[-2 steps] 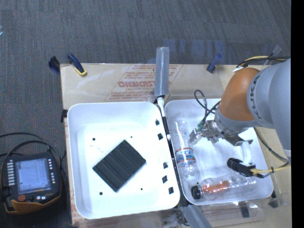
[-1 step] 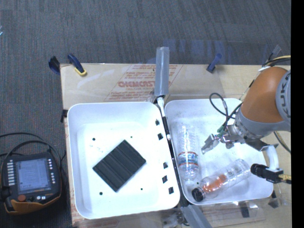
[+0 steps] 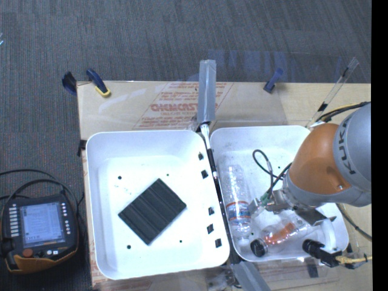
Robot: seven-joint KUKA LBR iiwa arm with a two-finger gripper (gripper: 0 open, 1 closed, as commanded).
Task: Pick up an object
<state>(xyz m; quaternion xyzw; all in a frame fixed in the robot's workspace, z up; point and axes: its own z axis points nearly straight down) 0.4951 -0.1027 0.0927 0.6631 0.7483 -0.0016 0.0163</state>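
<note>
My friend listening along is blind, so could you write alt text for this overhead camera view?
A grey and orange robot arm reaches from the right into the right white bin, above a clear plastic bottle and small clutter. The left white bin holds a black ribbed square pad.

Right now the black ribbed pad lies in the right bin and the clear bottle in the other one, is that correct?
Not quite. In the camera view the black ribbed pad lies in the left bin; the clear bottle is in the right bin.
</note>
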